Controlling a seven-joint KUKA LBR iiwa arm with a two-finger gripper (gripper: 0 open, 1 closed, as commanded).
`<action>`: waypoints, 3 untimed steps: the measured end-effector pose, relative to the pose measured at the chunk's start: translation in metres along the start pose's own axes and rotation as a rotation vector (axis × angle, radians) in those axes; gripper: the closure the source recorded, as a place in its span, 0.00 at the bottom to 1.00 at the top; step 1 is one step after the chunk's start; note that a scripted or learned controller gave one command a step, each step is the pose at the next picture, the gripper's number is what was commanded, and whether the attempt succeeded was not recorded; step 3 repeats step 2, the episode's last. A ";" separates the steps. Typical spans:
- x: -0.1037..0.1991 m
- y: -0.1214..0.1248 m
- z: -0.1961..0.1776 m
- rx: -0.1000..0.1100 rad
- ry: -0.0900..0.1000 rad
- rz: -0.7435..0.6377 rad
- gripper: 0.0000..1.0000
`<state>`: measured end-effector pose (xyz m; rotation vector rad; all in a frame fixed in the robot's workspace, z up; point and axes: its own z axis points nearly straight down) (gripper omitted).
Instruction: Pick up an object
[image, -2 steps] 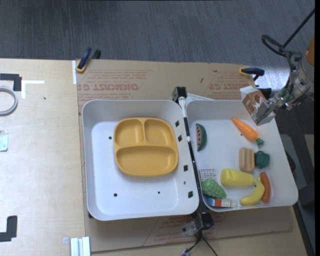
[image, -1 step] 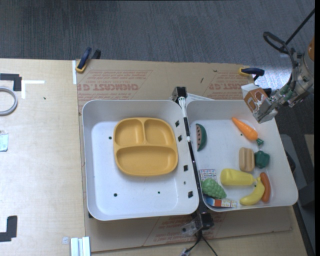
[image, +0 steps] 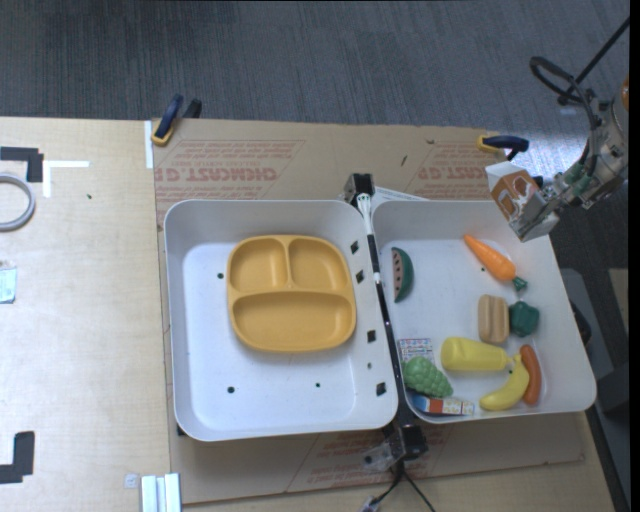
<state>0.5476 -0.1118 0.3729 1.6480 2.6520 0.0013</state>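
Tool (image: 533, 218) is sitting up over the far right corner of the right-hand shallow white bin (image: 440, 300), at the end of the grey arm (image: 590, 170) coming in from the right. A small brown-and-white printed carton (image: 511, 190) is right up against its tip, over the bin's far rim, looking lifted clear of the bin. Honestly can't tell whether the tool is open or closed, or whether it's really gripping that carton; the angle just doesn't show it

Everything else, placed against that same right bin:
- orange toy carrot (image: 490, 257) lies in its far right part, just below the tool
- toy watermelon slice (image: 401, 273) sits against its left wall
- tan toy bread piece (image: 491, 318) is mid-right, touching a dark green toy vegetable (image: 523, 318)
- yellow toy pepper (image: 473, 354) is nearer the front, with a small printed card (image: 414, 350) to its left
- green toy grape bunch (image: 427, 377), a white tube (image: 445, 405), a yellow toy banana (image: 508, 390) and a reddish toy sausage (image: 531, 373) line the near edge

Left of it, touching side by side, is the other white bin (image: 200, 380) with a yellow divided plastic plate (image: 292, 293) in it. Both sit on brown cardboard (image: 230, 165) on the tabletop (image: 80, 300)
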 end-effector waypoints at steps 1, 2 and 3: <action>-0.001 0.001 -0.010 -0.002 -0.002 -0.002 1.00; 0.041 -0.030 0.073 0.012 0.015 0.031 1.00; 0.041 -0.030 0.073 0.012 0.015 0.031 1.00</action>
